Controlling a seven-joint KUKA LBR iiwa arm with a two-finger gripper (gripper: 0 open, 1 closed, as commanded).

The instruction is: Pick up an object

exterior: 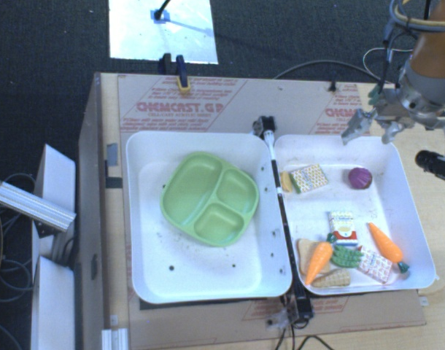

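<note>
My gripper (373, 128) hangs above the far edge of the right bin (408, 195), open, with nothing between its two pale fingers. Below it in that bin lie a purple round piece (360, 178), a patterned box (308, 178) beside a small yellow piece (286, 181), and a red and white carton (343, 225). Nearer the front are two orange carrots (319, 260) (385, 243), a green leafy piece (346, 255), a tan slice (306, 251), a waffle-like piece (332, 278) and a patterned packet (375, 266).
The left bin (146, 268) holds a green divided plate (211, 197). A black divider rod (279, 203) runs between the bins. A clamp (182, 75) sits at the bench's far edge, and a grey metal rail (29, 204) juts in at the left.
</note>
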